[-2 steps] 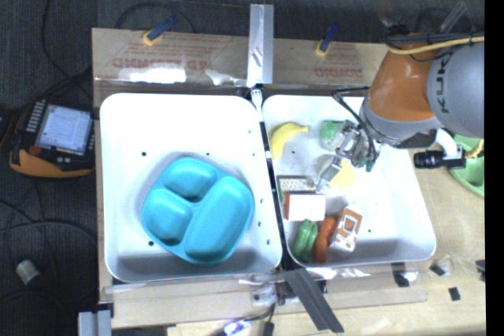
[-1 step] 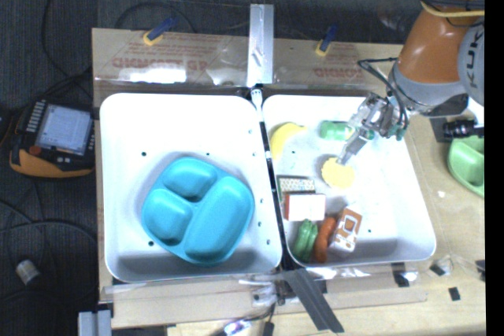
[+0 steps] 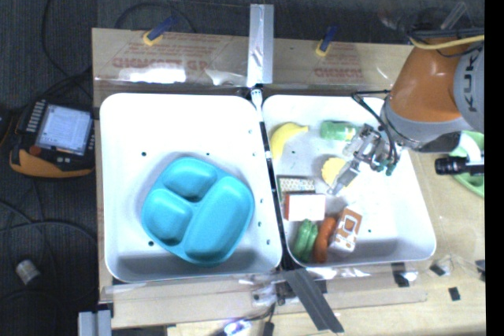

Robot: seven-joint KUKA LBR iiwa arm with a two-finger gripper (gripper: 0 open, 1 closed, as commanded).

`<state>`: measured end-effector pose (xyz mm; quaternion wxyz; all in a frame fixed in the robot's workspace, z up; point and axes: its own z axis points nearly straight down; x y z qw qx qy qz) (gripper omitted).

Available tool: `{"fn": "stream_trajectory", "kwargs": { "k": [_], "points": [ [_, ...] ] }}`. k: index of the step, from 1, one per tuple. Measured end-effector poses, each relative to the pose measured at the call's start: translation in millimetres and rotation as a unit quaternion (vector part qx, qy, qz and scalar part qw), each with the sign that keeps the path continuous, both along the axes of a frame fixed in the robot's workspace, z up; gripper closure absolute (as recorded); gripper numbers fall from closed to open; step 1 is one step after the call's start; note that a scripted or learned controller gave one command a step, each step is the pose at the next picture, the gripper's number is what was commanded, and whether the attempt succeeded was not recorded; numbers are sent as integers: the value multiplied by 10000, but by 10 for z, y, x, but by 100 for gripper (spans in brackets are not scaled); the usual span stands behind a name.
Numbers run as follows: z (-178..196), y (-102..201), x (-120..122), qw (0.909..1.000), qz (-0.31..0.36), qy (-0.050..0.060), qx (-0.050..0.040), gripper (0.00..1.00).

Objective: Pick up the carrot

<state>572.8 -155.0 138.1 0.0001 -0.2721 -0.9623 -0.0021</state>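
Observation:
The carrot (image 3: 321, 238) is a short orange piece lying near the front wall of the right bin (image 3: 413, 204). It is wedged between a green vegetable (image 3: 304, 235) and a small orange-and-white box (image 3: 347, 230). My gripper (image 3: 343, 175) reaches in from the right and hangs over the middle of the right bin, just beside a yellow food item (image 3: 333, 166). It is above and behind the carrot, apart from it, and nothing shows in its grasp.
The right bin also holds a banana (image 3: 284, 136), a green item (image 3: 339, 130), a patterned card (image 3: 297, 185) and a white-and-red box (image 3: 305, 207). A blue divided tray (image 3: 197, 207) lies in the left bin (image 3: 126, 122).

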Motion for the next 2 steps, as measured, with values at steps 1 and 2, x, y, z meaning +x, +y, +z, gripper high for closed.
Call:
{"fn": "stream_trajectory", "kwargs": {
  "k": [1,2],
  "points": [
    [-480,168,398,9985,536,-47,-64,0],
    [421,268,861,9961,885,-12,-36,0]
  ]
}}
